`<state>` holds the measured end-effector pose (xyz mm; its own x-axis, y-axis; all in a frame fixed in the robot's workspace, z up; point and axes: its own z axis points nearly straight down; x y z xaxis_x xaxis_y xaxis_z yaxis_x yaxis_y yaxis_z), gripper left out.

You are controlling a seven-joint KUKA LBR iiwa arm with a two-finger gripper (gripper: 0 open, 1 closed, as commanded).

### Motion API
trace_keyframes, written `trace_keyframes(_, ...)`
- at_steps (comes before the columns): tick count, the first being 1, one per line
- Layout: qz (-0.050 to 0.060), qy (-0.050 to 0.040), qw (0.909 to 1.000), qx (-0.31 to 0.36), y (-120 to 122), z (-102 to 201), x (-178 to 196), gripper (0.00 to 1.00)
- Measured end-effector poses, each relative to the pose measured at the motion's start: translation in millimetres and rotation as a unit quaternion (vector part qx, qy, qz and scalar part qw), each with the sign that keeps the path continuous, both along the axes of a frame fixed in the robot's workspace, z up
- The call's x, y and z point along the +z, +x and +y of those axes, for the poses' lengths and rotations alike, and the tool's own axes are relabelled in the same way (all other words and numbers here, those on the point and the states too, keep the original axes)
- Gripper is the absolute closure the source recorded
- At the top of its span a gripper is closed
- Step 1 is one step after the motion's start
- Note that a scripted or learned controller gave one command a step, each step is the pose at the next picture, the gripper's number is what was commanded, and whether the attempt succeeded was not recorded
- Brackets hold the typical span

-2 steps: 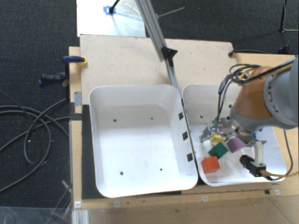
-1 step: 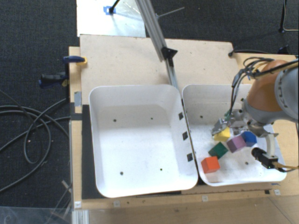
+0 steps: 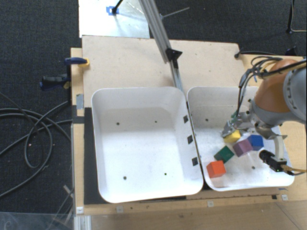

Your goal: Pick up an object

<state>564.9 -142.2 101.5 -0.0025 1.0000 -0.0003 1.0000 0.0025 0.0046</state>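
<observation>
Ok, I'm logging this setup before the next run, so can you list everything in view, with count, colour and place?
Bins: two, white, side by side on the bench; left bin, right bin.
Yellow block: one, right bin, at the gripper's tip.
Purple block: one, right bin, beside the yellow.
Blue block: one, right bin, right of the purple.
Green block: one, dark green, right bin, left of the purple.
Orange block: one, right bin, near front edge.
Clamps: two, blue-handled, bench's left edge.
Cables: black, floor at left.
Metal pole: one, grey, slanting over the bench.
Arm: one, grey and orange, from the right.
Gripper: one, over the yellow block.
</observation>
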Motion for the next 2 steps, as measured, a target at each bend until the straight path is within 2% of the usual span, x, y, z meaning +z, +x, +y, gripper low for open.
trace_keyframes(1,-0.003,0.0012,1.0000,0.005,35.0,79.2,93.3,1.00)
trace_keyframes(2,0.003,0.0021,1.0000,0.006,-1.6,164.0,88.2,1.00)
